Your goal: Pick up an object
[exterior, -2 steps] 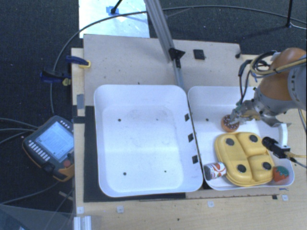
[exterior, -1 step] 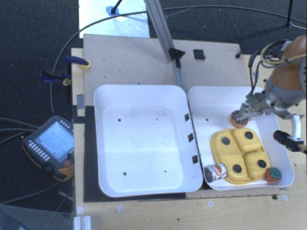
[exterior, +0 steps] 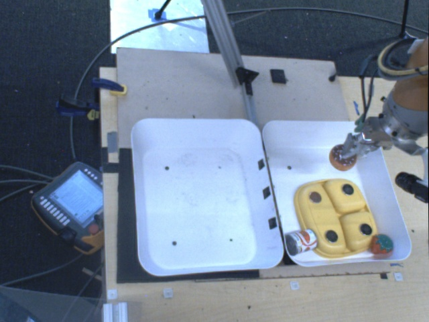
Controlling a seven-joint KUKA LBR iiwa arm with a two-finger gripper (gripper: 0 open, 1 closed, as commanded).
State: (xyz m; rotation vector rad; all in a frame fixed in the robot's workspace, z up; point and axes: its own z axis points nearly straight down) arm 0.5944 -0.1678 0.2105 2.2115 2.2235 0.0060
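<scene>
- The disc (exterior: 342, 158), a small orange-brown round thing, lies flat near the far edge of the right bin (exterior: 295, 149), apart from the rest, so it is the easy pick.
- My fingers (exterior: 351, 147) sit right over it, touching or nearly; whether they are spread or pinching I cannot tell.
- Nearer the front, the yellow tray (exterior: 335, 217), can (exterior: 301, 241) and strawberry (exterior: 383, 245) crowd together.
- The left bin (exterior: 194, 193) sits beside on the surface (exterior: 181, 86).

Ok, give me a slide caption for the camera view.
Tool over a small orange disc in the right bin, beside a yellow tray, a can and a strawberry.
</scene>
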